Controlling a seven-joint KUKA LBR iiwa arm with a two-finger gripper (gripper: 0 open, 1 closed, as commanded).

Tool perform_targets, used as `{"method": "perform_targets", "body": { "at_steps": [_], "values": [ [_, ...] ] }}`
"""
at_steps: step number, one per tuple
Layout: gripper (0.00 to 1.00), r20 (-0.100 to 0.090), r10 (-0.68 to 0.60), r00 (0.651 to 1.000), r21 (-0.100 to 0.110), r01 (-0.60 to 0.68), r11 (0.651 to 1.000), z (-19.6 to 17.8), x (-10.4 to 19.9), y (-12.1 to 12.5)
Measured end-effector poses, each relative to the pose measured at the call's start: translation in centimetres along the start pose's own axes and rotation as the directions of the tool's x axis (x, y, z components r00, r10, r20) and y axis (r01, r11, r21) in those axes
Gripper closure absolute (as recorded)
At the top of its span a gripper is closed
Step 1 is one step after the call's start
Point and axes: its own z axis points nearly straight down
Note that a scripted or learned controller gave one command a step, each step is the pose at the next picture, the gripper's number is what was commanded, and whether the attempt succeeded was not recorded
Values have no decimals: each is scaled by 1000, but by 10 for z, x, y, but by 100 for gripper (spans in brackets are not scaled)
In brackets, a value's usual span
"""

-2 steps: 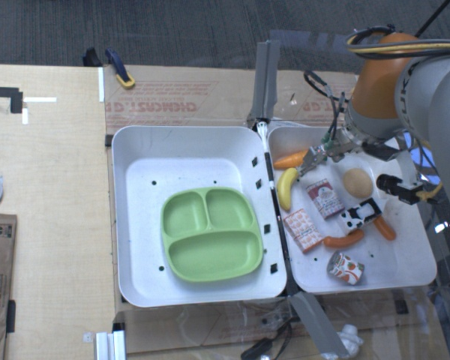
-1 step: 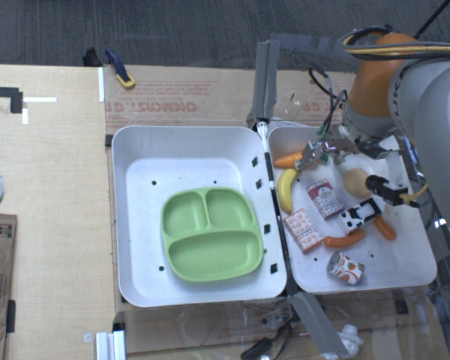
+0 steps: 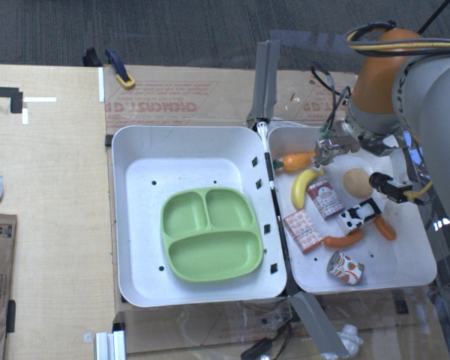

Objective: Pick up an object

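Observation:
The right bin (image 3: 405, 276) holds several small items: a yellow banana (image 3: 304, 187), an orange carrot (image 3: 296, 160), a red and white box (image 3: 326, 199), a beige round piece (image 3: 356, 182), a black and white toy (image 3: 358, 214), a sausage (image 3: 343, 239), a pink checked packet (image 3: 303, 229) and a red and white can (image 3: 346, 268). My gripper (image 3: 325, 153) hangs low over the bin's back left part, just right of the carrot and above the banana's top end. Nothing is visibly held in it.
The left bin (image 3: 135, 201) carries a green divided plate (image 3: 211, 233). A short orange piece (image 3: 385, 229) lies near the right bin's right side. The arm's grey body and orange band (image 3: 379, 88) cover the right bin's back right corner. Cables loop above the wrist.

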Motion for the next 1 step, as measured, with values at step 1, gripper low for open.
{"method": "perform_targets", "body": {
  "at_steps": [1],
  "values": [
    [0, 3, 3, 1000, 3, -3, 1000, 0, -3, -2]
  ]
}}
